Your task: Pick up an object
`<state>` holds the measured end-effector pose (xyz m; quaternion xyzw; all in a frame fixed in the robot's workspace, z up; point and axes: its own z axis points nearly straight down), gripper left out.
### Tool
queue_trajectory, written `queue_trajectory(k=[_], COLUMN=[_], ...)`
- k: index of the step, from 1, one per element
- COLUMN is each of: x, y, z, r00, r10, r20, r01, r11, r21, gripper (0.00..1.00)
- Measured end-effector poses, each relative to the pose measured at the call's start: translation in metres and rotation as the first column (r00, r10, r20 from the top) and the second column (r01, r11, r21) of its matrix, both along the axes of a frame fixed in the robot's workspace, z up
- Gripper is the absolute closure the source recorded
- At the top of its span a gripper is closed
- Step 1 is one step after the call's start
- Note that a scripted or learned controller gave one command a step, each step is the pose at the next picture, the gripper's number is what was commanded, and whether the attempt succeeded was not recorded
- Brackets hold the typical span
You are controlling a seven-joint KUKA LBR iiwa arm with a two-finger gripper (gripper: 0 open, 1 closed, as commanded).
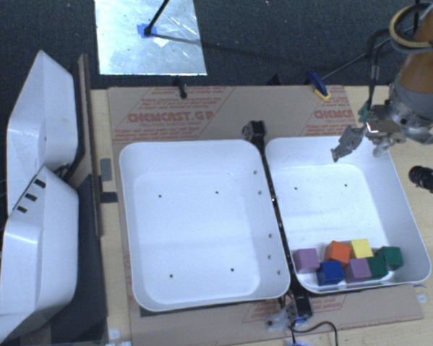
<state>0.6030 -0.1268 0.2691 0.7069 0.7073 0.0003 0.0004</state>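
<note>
**Gripper Above Right Bin, Blocks Apart**

The left bin lay well to the left of the gripper, its white floor marked by small dark dots. A black divider ran between it and the right bin, also left of the gripper.

The blocks were clustered at the near edge of the right bin, well below the gripper and slightly to its left. From left to right they were: a purple block, a blue block touching it, an orange block just behind the blue one, a second purple block, a yellow block, and a green block at the right end.

The gripper hovered over the far right corner of the right bin, tilted. One grey finger pointed down and left. Whether the fingers were open or closed could not be determined. No block was between them.

The arm extended up and right from the gripper, with the orange band above the wrist.
</note>
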Motion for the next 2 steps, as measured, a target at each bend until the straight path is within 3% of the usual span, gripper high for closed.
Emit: queue_trajectory(k=[1,2], x=[-0.007,0.058], y=[0.079,0.069], z=[0.142,0.271], r00=[1.000,1.000], r10=[0.007,0.001], r20=[0.013,0.010], r01=[-0.007,-0.001], r11=[1.000,1.000], r21=[0.001,-0.001], gripper=[0.00,0.00])
